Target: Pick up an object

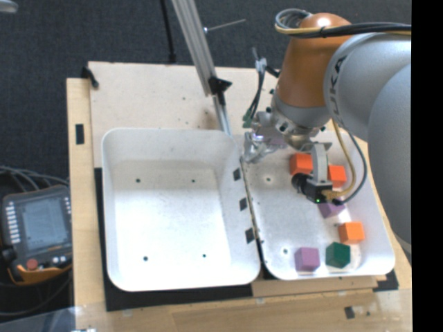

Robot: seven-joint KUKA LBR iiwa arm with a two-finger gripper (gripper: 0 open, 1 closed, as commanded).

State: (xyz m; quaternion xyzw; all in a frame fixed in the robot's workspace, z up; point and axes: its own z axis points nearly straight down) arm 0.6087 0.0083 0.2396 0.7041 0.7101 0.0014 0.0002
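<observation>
Sitting in the right bin (pixel 277 216), toward its far side, the nearest orange block (pixel 301 163) looked the likeliest thing to pick. It was roughly cube-shaped with no clear long axis, so grip angle probably mattered little. The gripper (pixel 256 145) hung over that bin's far-left corner, close to the wall shared with the left bin (pixel 166 206). The block lay to the view's right of it and a bit nearer the camera, close but apart. Whether the gripper was open or shut could not be told, since wrist parts and cables cluttered that spot; no block was seen in its grasp. Judged step: approach, grasp not yet made. The next move likely called for a short shift toward the view's right, then a descent. Main risk was clipping the bin wall just beside the gripper. Also in the right bin were a second orange block (pixel 337 173) just right of the first and a pale purple block (pixel 331 209) below it. Nearer still came a third orange block (pixel 351 232). A purple cube (pixel 306 258) and green cube (pixel 338 254) sat side by side at the near edge.
</observation>
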